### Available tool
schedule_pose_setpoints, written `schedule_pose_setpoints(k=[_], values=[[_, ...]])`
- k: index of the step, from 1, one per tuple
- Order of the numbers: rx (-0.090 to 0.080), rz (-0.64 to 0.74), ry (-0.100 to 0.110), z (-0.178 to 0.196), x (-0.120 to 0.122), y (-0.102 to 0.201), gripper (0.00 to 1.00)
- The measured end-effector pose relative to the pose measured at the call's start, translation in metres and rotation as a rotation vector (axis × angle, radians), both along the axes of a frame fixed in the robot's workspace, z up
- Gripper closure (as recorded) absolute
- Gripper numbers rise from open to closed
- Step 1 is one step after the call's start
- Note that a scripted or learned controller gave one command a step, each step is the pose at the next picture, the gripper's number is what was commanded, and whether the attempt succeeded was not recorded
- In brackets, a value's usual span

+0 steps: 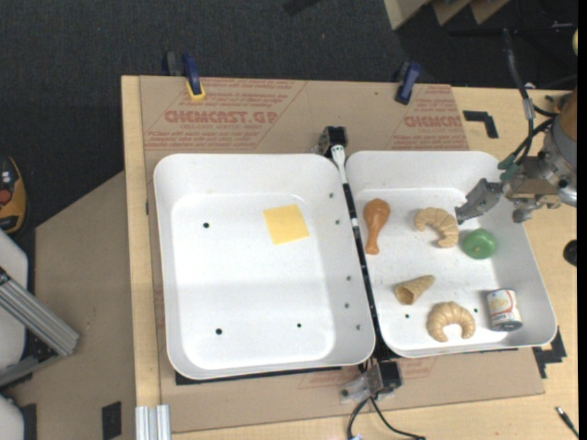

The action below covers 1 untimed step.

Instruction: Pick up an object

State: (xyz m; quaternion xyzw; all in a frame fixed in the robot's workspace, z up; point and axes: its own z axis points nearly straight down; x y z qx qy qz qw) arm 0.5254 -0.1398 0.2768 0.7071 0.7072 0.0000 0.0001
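My gripper hangs over the right bin near its far right side, open, with nothing between its fingers. A green ball lies just below it, toward the front. A tan pastry piece sits just to the gripper's left. Also in this bin are a brown drumstick, a small cone, a croissant and a small can. A yellow square slice lies in the left bin.
The two bins meet along a black divider. Blue clamps hold the brown board at the back. Cables run down to the arm at the right edge.
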Motion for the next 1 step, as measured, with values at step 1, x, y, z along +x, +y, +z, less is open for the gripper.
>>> schedule_pose_setpoints(k=[1], values=[[0.004,-0.001,0.013,-0.1962,0.015,0.006,0.0]])
